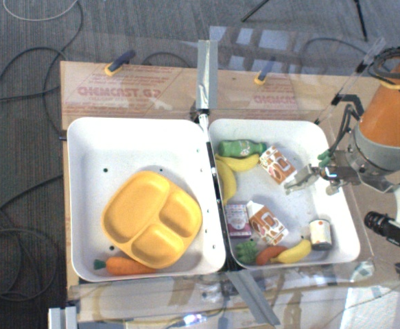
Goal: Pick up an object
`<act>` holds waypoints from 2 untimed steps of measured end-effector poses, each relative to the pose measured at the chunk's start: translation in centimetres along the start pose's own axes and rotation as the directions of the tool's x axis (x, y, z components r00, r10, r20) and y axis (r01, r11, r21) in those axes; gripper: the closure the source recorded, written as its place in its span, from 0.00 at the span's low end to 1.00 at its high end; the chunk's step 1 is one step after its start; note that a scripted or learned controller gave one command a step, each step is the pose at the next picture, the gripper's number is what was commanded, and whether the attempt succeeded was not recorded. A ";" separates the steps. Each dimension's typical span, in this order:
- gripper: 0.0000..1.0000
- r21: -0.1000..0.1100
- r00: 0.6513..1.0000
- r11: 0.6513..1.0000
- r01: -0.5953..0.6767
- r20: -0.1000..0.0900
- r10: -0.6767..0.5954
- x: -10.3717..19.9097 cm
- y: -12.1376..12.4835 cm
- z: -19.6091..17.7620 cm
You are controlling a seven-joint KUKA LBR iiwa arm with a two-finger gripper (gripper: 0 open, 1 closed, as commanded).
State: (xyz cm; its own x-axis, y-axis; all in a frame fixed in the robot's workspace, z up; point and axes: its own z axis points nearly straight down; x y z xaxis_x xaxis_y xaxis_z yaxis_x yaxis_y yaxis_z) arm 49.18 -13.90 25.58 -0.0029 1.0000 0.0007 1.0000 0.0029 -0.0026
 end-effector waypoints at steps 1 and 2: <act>0.00 0.001 0.989 0.989 0.148 -0.001 -0.148 4.4 0.3 11.7; 0.00 -0.016 0.982 0.982 0.188 -0.001 -0.189 4.2 -0.3 16.2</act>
State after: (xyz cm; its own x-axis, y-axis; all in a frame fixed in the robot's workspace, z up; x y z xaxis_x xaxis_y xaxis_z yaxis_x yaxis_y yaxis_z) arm 48.84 -9.70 9.34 -0.1914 0.9815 0.0023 0.9814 0.1913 0.0132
